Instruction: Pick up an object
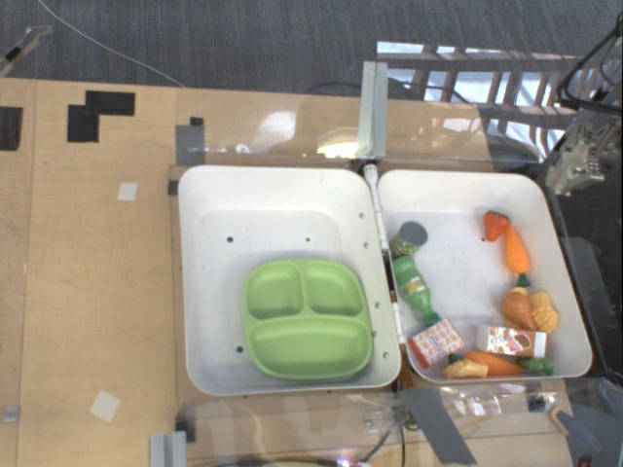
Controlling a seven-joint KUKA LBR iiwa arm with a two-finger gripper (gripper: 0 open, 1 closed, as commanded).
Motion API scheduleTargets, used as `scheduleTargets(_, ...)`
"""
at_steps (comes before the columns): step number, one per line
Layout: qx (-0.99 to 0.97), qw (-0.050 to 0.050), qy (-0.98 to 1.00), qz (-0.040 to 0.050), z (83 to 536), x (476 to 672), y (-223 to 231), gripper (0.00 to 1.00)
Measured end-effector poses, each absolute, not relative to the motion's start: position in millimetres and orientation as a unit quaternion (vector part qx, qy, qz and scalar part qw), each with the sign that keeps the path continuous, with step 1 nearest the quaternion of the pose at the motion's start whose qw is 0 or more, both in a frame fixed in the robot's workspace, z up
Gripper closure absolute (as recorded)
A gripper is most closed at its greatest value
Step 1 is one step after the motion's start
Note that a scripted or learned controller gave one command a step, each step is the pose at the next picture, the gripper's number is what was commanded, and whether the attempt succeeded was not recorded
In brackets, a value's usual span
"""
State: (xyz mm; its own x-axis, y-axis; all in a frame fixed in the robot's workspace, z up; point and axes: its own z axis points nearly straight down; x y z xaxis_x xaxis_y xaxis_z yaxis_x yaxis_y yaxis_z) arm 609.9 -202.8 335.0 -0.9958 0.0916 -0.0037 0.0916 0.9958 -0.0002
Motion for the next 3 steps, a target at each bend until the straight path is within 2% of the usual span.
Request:
scheduleTargets(1,0.106,0.009,0.994,-0.0009,410,659.2,-204,1.0)
scheduleTargets(2,0.149,-0.001,0.989,0.0014,282,652.5,-172,1.0)
scheduleTargets(3,0.208,0.009,0.978,0.0006,355,662.7,-155,1.0)
